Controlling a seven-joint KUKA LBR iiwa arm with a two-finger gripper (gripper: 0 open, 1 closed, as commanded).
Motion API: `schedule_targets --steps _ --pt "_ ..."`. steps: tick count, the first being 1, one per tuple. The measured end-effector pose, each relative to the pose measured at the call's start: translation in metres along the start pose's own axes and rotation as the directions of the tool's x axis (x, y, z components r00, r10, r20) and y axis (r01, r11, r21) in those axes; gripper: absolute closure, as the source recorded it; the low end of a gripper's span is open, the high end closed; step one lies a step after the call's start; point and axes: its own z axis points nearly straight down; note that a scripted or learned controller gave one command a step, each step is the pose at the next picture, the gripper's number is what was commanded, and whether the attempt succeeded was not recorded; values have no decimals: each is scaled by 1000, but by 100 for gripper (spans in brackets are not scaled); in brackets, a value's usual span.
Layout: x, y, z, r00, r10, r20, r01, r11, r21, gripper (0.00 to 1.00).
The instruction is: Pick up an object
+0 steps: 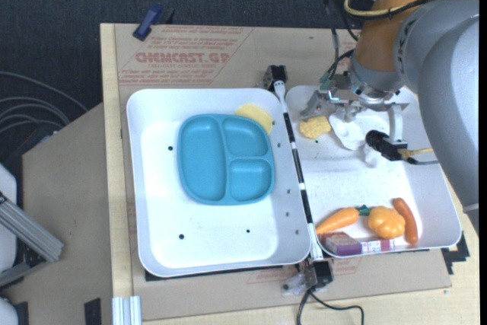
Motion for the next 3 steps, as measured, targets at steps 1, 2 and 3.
schedule_targets --steps 1,2,3 --pt "1 0 0 1000 0 1 0 1000 0 0" --pt "2 1 -12 1000 -1 1 1 1000 -5 100" --pt "5 -1 -98 1000 0 0 0 1000 3 100"
